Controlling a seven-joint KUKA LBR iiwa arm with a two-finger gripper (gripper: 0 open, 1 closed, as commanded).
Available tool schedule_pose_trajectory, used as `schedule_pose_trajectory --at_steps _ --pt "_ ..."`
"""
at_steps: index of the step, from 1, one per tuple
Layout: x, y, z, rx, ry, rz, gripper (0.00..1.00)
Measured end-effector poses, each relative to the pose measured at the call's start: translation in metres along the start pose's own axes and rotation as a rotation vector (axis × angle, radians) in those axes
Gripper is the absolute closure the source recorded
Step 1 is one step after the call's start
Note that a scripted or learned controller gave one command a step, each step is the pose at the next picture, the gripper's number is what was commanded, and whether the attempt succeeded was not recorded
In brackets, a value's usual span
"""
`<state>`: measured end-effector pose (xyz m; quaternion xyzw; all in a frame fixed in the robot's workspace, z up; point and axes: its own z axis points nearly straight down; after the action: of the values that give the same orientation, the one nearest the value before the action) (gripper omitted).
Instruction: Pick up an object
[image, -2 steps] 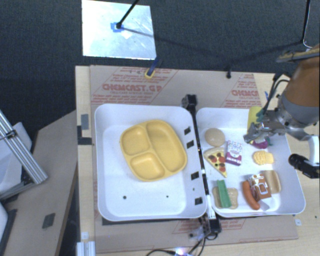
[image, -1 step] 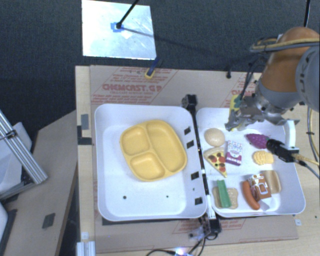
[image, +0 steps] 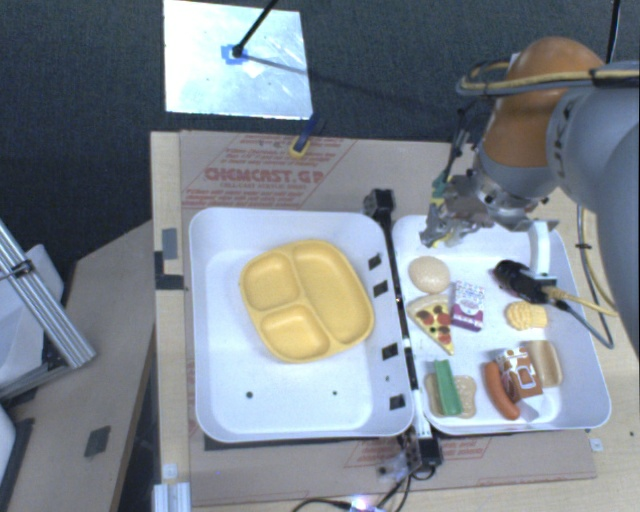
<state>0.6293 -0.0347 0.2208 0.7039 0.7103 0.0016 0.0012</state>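
Toy foods (image: 436, 325), seven, two bins (image: 215, 330)

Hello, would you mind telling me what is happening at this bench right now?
A grey robot arm reaches in from the right, its claw poised over the far left corner of the right bin. That bin holds toy food: a beige bun, a pizza slice, a hot dog and other pieces. Nothing is seen in the claw. The left bin holds a yellow divided tray.
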Motion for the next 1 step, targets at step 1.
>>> schedule_pose_trajectory --at_steps 1 --pt "0.0102 -0.0050 0.0041 0.003 0.000 0.003 1.00"
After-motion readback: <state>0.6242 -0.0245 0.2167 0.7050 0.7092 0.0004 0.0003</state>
